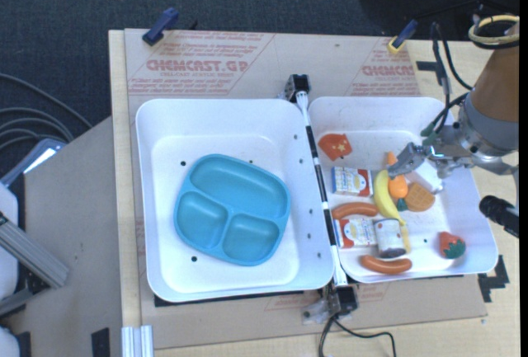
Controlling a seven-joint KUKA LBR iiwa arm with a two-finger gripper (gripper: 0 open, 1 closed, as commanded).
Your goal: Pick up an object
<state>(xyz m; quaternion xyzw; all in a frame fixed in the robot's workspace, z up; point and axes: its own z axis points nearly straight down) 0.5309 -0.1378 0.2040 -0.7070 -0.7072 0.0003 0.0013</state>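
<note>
My gripper (425,164) hangs over the right bin (462,118), just above and right of a small orange carrot-like piece (398,185) and a yellow banana (384,194). Its fingers stand apart, with nothing between them. A round brown cookie (420,198) lies right below it. Also in this bin are a red tomato-like toy (334,146), two white packets (351,180) (357,232), two sausages (353,210) (385,265), a small can (390,238) and a red strawberry-like toy (450,245).
The left bin (157,182) holds a blue divided plate (233,209). A black divider rail (315,174) runs between the bins. The arm (495,100) comes in from the right, with cables above it. Blue and yellow clamps sit at the board's far edge.
</note>
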